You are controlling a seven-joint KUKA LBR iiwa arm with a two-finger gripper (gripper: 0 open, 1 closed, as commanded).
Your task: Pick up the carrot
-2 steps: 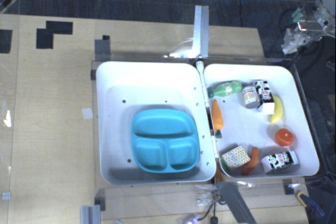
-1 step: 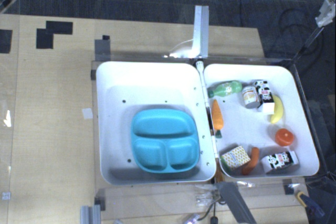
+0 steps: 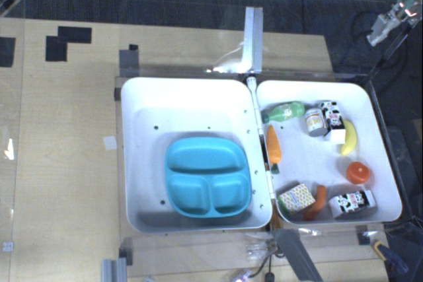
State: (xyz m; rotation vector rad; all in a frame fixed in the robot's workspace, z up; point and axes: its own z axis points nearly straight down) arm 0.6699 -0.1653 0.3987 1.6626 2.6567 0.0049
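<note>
Orange carrot against right bin left wall, green bag near; jaws' state unclear.

Both white bins look like smooth matt plastic, the blue tray glossier plastic, the bench pale wood-grain, the carrot smooth orange plastic

you saw only a small part of the robot, up in the far right corner: the gripper, a pale grey, metallic-looking piece with an almost white angular lower end. tiny pink and green specks sat near its top. it was too blurred for you to read screws or markings.
</note>
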